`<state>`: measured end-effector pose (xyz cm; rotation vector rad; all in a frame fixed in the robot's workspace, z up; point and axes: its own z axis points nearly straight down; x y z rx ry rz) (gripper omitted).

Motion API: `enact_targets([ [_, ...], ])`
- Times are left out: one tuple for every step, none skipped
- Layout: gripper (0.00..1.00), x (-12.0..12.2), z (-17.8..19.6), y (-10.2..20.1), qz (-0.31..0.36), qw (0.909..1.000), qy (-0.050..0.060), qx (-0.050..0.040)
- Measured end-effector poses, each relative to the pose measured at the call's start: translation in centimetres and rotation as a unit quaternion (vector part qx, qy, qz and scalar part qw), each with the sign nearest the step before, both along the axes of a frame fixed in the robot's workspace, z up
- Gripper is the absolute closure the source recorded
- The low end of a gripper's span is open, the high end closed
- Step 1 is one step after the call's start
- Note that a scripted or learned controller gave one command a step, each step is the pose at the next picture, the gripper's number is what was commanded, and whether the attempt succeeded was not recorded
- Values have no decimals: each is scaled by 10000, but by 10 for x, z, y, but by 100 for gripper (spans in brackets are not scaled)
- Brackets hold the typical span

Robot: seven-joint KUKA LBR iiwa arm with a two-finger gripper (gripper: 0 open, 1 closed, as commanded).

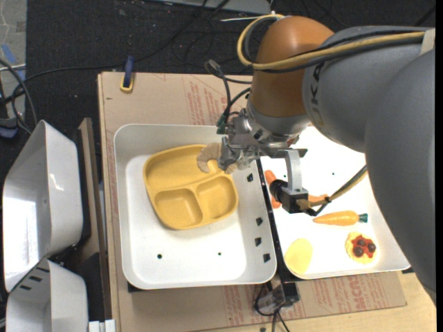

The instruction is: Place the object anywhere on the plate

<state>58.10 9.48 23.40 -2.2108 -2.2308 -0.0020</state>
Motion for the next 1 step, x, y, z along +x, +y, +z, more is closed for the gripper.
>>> enact_targets([
  [0,0,0,-4,-30,10000,4,-9],
])
